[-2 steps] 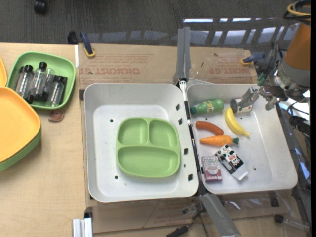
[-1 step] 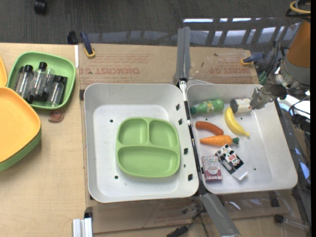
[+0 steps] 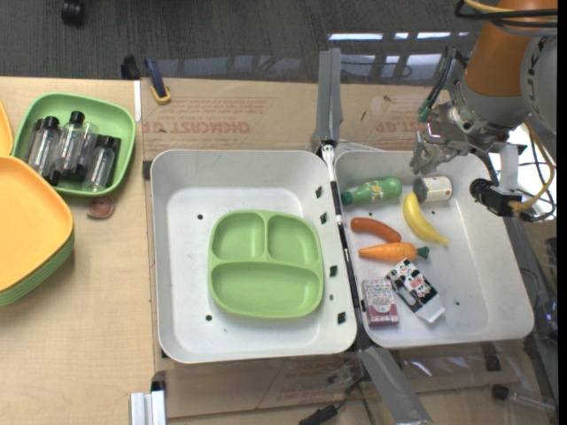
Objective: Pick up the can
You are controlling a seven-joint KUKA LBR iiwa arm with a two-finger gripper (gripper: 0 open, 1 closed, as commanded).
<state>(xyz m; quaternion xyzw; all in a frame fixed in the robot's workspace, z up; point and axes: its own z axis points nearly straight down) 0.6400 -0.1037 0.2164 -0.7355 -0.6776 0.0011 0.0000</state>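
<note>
Your gripper [image 3: 429, 159] hangs at the right bin's [image 3: 496, 326] back edge, touching the small white cylindrical can [image 3: 434, 188].

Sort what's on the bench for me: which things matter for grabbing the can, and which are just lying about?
Belongs to the job:
- can, lying on its side in the right bin
- gripper, just above the can

Just lying about:
- green bottle
- banana
- two carrots
- two small packets
- green divided plate in the left bin

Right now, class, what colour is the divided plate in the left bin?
Light green, seen plainly in the camera view: the divided plate.
</note>
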